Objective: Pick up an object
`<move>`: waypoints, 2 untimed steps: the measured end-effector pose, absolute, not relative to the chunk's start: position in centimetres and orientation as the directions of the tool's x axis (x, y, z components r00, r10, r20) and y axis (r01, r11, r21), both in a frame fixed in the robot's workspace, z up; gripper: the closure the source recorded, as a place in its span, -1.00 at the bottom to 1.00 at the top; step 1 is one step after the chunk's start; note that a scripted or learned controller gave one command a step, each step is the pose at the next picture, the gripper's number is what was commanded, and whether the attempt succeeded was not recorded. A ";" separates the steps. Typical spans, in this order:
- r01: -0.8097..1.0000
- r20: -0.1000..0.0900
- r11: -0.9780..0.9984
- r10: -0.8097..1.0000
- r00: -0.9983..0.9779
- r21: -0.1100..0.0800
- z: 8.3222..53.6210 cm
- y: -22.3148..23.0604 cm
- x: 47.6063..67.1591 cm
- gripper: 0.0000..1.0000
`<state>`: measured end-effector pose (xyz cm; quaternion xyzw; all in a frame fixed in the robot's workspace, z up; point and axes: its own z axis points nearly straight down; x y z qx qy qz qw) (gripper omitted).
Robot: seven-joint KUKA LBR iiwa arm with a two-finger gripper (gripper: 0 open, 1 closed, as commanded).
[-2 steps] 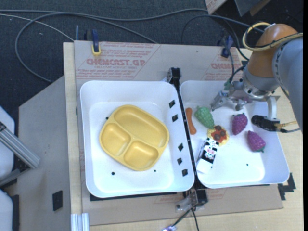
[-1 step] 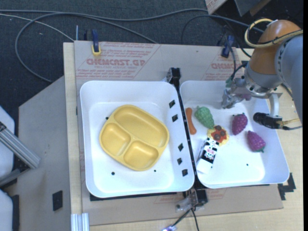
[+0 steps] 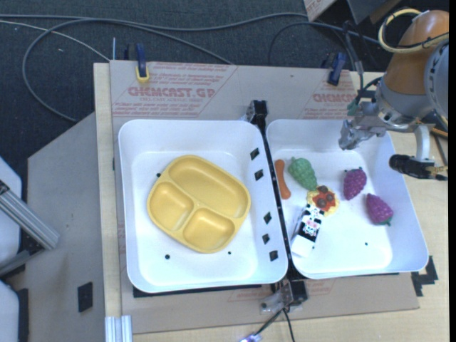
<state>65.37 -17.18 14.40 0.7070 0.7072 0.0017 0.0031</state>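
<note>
Right bin (image 3: 370, 251) holds my candidates: two purple grape bunches (image 3: 354, 182), green piece (image 3: 302, 171), orange carrot (image 3: 283, 179), black-and-white packet (image 3: 308, 226). Pincer (image 3: 349, 140) hangs above the bin's far edge; its state I cannot tell. Yellow divided tray (image 3: 199, 202) in left bin (image 3: 135, 212).

Left bin (image 3: 135, 191): white, with small black marks along its right wall.
Divided plate (image 3: 198, 203): plain yellow, inside the left bin.
Right bin (image 3: 406, 251): white, just right of the left bin.
Carrot (image 3: 283, 179): orange, in the right bin.
Leafy vegetable (image 3: 302, 172): green, right of the carrot.
Two grape bunches (image 3: 354, 182): purple, further right of the carrot.
Small box (image 3: 308, 228): white with black spots, below the carrot.
Arm (image 3: 417, 55): grey with an orange band.
</note>
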 end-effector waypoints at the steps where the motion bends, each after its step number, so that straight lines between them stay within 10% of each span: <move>1: 1.000 -0.002 0.001 1.000 -0.001 0.007 18.9 -17.2 65.9 1.00; 2: 1.000 -0.002 0.002 1.000 -0.001 0.008 24.5 -17.2 66.0 1.00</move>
